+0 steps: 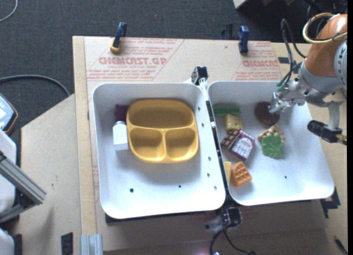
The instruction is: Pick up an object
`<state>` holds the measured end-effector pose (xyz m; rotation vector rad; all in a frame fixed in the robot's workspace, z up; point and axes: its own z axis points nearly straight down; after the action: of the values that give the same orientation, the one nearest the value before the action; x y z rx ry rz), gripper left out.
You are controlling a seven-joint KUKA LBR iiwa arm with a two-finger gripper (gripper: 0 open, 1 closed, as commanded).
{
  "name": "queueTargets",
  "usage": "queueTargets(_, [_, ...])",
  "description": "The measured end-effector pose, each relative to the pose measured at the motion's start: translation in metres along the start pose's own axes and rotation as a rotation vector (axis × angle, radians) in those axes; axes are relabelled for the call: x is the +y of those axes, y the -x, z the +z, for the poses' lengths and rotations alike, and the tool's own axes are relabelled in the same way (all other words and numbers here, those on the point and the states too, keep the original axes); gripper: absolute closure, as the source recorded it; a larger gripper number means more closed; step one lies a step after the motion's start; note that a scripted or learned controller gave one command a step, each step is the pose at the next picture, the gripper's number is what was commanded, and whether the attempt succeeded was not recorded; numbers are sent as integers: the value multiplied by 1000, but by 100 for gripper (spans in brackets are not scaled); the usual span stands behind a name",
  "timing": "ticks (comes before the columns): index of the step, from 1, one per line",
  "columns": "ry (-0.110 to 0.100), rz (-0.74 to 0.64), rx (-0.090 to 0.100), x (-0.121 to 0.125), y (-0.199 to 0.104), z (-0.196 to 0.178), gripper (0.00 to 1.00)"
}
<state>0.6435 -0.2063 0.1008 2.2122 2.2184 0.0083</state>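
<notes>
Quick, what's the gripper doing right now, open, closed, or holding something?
Gripper: over the right bin, at the brown disc; open or closed cannot be told.

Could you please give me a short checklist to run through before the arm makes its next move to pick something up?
1. Gripper over the right bin: ok.
2. A target under it: ok, the brown round piece lies right at its tip.
3. Object held between the fingers: cannot tell.
4. Target free of neighbours: ok, the green leaf-shaped toy lies apart from it.
5. Toys inside the bin, not on its rim: ok.
6. Yellow divided plate out of the way, in the left bin: ok.
</notes>
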Motion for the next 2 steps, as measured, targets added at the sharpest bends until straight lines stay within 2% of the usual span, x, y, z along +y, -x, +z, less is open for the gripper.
queueTargets(1, [-2, 4, -1, -5, 3, -62, 100])
queueTargets(2, [-1, 2, -2, 1, 10, -109, 100])
